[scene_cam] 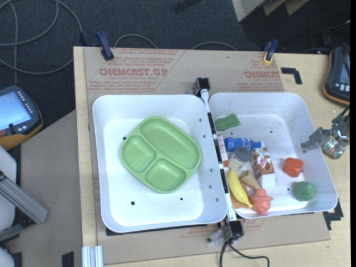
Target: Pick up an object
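- Fingers of the grey two-finger gripper hang at the right rim of the right-hand shallow white bin; whether they are spread or pressed together cannot be told from this slanted overhead view, and nothing is seen between them.
- Nearest the fingers, just inward and below them, lies a small red pepper-shaped toy of glossy plastic. It is probably light, stiff and hollow, its rounded skin likely to slip, so a hold across its widest middle looks safest.
- Below that sits a round green ball-like toy, apart from the clutter. It is likely light and prone to roll away unless the fingers close squarely across its centre.
- Farther from the fingers, against the bin's far wall, a heap crowds together: a yellow plastic banana, a pink rounded toy, a brown-and-white carton and a blue-and-white bottle, some touching or overlapping.
- A flat green rectangular piece lies alone above the heap. It looks thin and hard to get under.
- Beyond the shared divider, well apart from the fingers, the left-hand white bin holds a pale green three-compartment plastic tray. It is wide and stiff, a poor match for a narrow grip.
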Robot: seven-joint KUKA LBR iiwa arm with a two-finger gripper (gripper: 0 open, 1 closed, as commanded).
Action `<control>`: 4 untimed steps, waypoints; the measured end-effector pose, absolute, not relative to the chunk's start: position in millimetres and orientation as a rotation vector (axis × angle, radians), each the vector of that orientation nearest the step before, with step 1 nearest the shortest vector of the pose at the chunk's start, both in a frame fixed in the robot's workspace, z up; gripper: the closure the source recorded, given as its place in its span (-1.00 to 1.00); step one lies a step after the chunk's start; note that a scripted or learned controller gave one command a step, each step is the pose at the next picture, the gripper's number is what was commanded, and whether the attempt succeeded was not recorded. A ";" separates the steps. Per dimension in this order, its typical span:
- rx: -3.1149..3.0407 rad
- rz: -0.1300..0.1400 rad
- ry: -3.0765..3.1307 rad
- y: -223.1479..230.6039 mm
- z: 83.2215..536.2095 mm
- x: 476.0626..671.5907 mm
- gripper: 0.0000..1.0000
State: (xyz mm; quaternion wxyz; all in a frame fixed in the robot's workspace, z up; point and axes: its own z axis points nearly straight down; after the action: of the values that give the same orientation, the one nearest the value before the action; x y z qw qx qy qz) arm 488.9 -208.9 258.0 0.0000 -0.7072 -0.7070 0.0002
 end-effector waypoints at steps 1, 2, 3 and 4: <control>-2.204 0.005 -2.220 -138.8 116.8 508.3 -1.00; -2.222 -0.002 -2.222 -118.5 84.3 488.6 -1.00; -2.219 -0.004 -2.230 -91.7 84.6 533.6 -1.00; -2.227 -0.004 -2.226 -94.8 96.4 532.7 1.00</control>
State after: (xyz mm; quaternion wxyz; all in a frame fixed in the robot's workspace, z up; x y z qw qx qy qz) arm 532.7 -94.8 96.4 -0.0036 -0.7074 -0.7068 -0.0012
